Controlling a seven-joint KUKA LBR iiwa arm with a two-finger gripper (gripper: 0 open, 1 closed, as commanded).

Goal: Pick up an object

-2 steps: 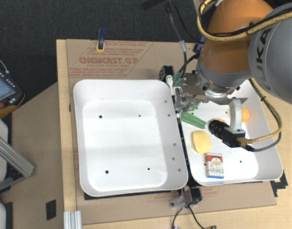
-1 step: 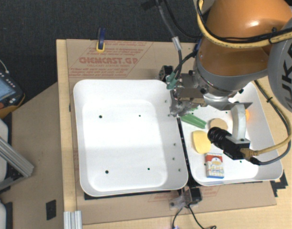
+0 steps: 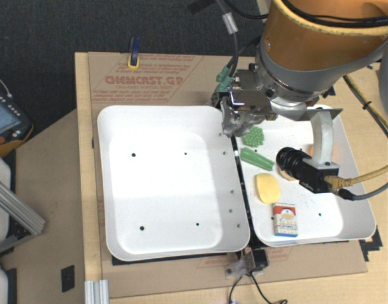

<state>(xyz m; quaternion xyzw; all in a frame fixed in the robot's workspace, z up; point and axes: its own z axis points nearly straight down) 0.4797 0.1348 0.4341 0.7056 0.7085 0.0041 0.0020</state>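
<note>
Camera view: gripper [image 3: 235, 124] lowered at the right bin's [image 3: 355, 223] upper-left corner, finger state not discernible, beside green pieces [image 3: 256, 148], with yellow block [image 3: 267, 188] and small box [image 3: 284, 220] nearby; nothing seen lifted, pick judged outstanding.

Robotics lab — bench [image 3: 86, 170], white bins [image 3: 118, 170], cabling [image 3: 365, 176]

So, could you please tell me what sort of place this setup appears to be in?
Probably a robotics lab test bench rather than a home or factory line: a grey-and-orange arm reaches over two white bins set on a cardboard sheet, with small toy-like objects and loose cables around.
</note>
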